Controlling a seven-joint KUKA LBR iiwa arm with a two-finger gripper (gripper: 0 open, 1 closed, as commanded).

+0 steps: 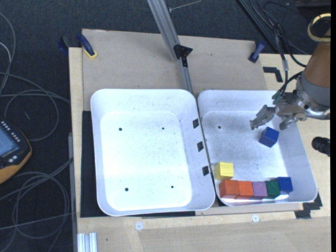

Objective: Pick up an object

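Gripper (273, 121) sits over the right bin (299, 146), upper right part, arm coming in from the right edge. Fingers (259, 122) look spread apart, one reaching left, the other toward the bin's right side. Nothing visibly between them. Blue cube (269, 136) lies just below the fingertips, tilted, very near them; cannot tell if it touches them or rests on the bin floor.

Rest of the blocks crowd the near edge of the right bin: yellow cube (226, 170) sits slightly apart, up from the row. Row along the near wall, left to right: red block (229, 188), orange block (245, 188), purple block (260, 189), green block (272, 188), second blue block (284, 184). They touch or nearly touch side by side.

Left bin (105, 104) sits just beside the right bin, rims touching along the middle. Both rest on a tan bench board (136, 62). Metal pole (165, 22) slants down from the top to the bins' junction. Blue clamps at the board's far corners. Cables on dark floor at left.
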